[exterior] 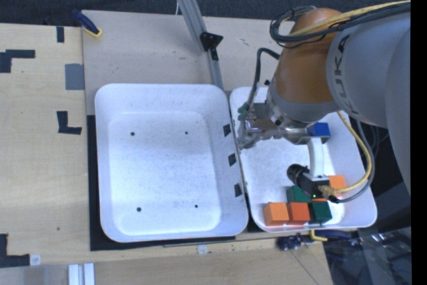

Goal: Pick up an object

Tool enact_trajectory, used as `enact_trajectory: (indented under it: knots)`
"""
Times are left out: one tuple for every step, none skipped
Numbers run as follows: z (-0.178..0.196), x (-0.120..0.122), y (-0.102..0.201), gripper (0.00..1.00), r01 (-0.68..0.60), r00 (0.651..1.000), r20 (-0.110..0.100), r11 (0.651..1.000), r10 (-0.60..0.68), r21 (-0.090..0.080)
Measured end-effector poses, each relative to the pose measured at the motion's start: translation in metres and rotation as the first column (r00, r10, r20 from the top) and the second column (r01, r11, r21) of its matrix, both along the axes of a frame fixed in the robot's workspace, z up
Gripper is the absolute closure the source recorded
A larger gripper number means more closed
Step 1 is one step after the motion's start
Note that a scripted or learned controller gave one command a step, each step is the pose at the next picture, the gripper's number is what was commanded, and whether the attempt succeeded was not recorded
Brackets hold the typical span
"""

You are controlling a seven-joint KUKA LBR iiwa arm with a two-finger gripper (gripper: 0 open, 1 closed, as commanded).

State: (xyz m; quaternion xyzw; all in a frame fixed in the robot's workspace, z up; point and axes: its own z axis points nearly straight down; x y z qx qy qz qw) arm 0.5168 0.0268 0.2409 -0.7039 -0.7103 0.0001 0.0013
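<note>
well, gripper (pixel 248 129) hangs at right bin's (pixel 357 213) left edge, blocks (pixel 297 211) apart.

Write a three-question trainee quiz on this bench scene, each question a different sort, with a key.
1. True or false: the grey arm with the orange band reaches over the right shallow white bin.
2. Which bin holds the small orange square blocks? A) left shallow white bin B) right one
3. Fill in: the small block beside the wrist is coloured ____.

Key: 1 true; 2 B; 3 blue.
</note>
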Motion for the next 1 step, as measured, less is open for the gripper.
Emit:
enact_trajectory:
  knots:
    - [-0.0044,0.0154,0.0550,1.00,0.001,1.000,0.000,1.000,-0.001,0.000]
